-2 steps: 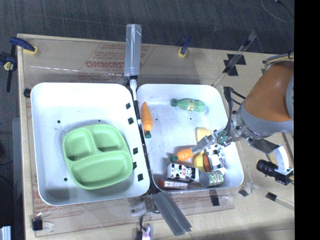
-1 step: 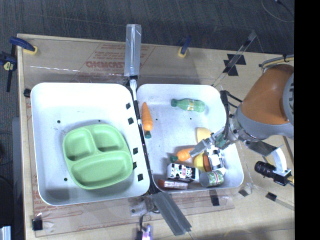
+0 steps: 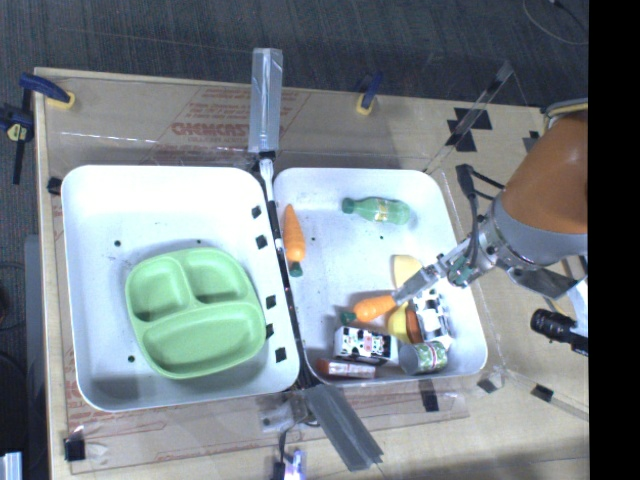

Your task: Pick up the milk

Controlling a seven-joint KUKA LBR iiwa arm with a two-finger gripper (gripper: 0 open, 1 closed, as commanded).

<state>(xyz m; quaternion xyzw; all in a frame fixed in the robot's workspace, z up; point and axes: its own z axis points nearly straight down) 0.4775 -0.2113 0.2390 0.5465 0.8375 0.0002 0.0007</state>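
Your claw (image 3: 418,290) hovers low over the right bin's (image 3: 330,188) clutter; milk (image 3: 362,344) lies ungrasped nearby. Can't tell claw's spread, view's too cluttered. Pickup: 0 done.

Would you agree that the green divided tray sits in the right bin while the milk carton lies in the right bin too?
Not quite: the camera view shows the green divided tray in the left bin. The milk carton does lie in the right bin.

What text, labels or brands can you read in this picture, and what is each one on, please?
Red print on the bench behind the bins: blurred, unreadable.
Milk carton, black-and-white pattern: no legible words.
Green bottle label: too small to read.
Can label: too small to read.
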